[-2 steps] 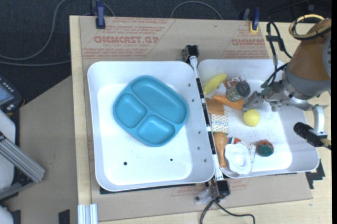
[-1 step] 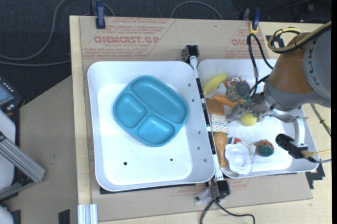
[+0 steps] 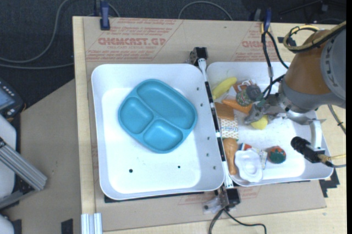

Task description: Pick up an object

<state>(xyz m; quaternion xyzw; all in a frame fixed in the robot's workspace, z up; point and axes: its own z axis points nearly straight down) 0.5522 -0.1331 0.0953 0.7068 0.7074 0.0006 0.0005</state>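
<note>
The tabletop (image 3: 165,43) is a brown sheet printed in red with "CHEMCAST GP", once behind each bin, the right one partly hidden; the left bin (image 3: 110,90) holds a blue divided plate (image 3: 157,115); the right bin (image 3: 297,170) holds a pile of small things, among them a yellow banana (image 3: 224,87); the claw (image 3: 259,113) is low over this pile, by a small yellow piece (image 3: 260,123); I cannot tell its state.
</note>
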